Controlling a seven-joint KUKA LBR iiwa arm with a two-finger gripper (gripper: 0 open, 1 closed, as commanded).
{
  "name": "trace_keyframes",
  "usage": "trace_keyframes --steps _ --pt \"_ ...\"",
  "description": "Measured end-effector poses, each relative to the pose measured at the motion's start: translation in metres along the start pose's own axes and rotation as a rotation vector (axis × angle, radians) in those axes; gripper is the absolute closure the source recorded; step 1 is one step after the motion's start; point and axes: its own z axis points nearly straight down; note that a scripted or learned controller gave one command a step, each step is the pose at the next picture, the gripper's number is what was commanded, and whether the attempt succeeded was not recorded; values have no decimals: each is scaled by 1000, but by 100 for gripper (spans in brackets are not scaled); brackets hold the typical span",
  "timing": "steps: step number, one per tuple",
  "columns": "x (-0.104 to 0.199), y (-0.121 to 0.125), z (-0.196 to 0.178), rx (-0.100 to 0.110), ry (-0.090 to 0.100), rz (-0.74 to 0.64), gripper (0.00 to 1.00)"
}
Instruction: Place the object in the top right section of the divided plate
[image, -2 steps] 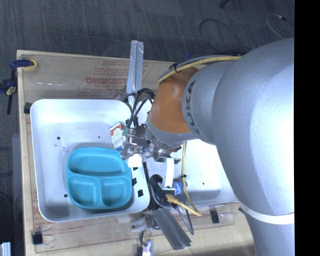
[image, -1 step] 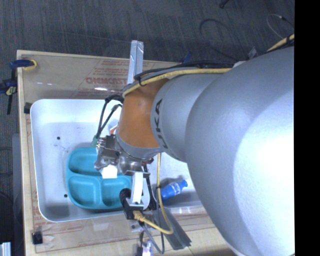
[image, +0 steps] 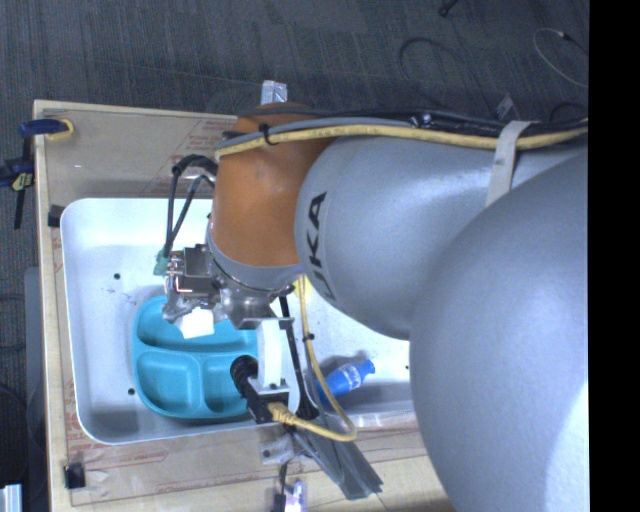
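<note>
Arm (image: 400, 250) low over the left bin (image: 90, 260). Jaws over blue plate (image: 190, 375), upper section. White object (image: 197, 324) at the wrist; held or resting, cannot tell. Jaw opening hidden. Advice: confirm correct section, release low, lift straight. Blue bottle (image: 345, 378) nearby.

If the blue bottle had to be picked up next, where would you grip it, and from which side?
Probably across the body of the blue bottle, coming from above. It lies on its side on the floor of the white bin, beside the blue plate, with its white cap end pointing up-right. The arm hides its lower end, so the visible middle looks like the safest spot.
</note>
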Motion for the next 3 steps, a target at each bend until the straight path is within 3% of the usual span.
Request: trace_keyframes --steps 1,2,3 --pt "-59 29 -17 1 -1 51 100" --pt "-87 17 15 2 -1 15 100" --pt "-87 17 15 1 -1 15 0"
